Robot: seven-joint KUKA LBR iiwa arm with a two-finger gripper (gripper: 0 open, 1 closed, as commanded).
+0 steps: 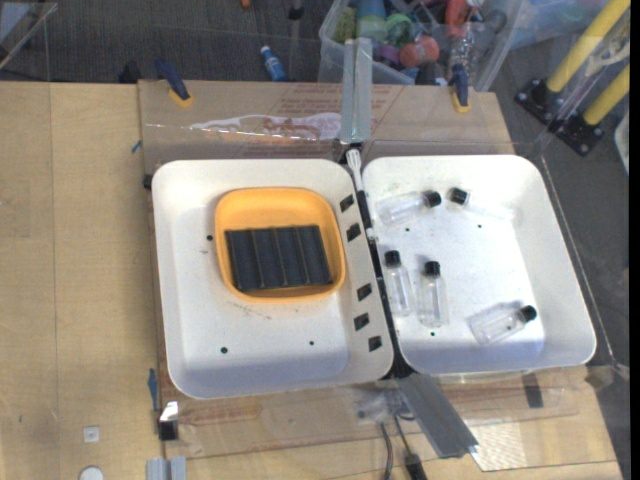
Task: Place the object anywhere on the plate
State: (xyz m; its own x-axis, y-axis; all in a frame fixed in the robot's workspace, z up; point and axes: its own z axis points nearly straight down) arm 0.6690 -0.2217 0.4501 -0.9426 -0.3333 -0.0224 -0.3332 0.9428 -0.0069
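Wood bench (pixel 70 268) | L bin (pixel 180 348): orange plate (pixel 278 205) w/ black ridged block (pixel 278 258) | R bin (pixel 540 218): clear vials (pixel 430 290)

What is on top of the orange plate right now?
A dark ribbed rectangular block lies flat on the plate in the left bin, covering most of its middle. The plate's surface beneath the block is hidden. The clear vials lie in the right bin.

the arm's pose cannot be told from here (nor its wrist angle). the gripper's place cannot be told either.
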